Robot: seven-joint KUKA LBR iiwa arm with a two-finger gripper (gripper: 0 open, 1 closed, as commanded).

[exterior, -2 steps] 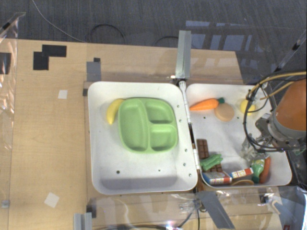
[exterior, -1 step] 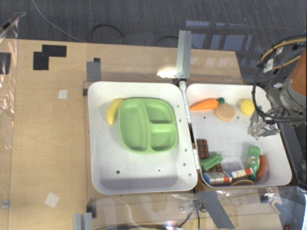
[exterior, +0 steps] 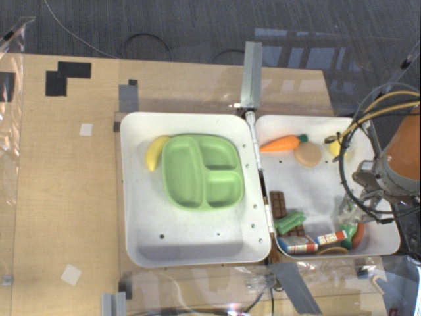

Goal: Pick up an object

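Partly hidden by cables, the gripper (exterior: 350,210) hangs at the right bin's (exterior: 316,196) right edge; its finger state cannot be told. Jumbled objects (exterior: 316,239) crowd the near edge.

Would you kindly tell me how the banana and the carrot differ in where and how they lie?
The banana lies in the left bin, the carrot in the right bin. The banana is yellow and curved and runs roughly up and down the view; the carrot is orange, straight and tapered, lying across it with a green top. The banana rests against the green divided plate; the carrot lies beside a tan round piece. Both look like toy food.
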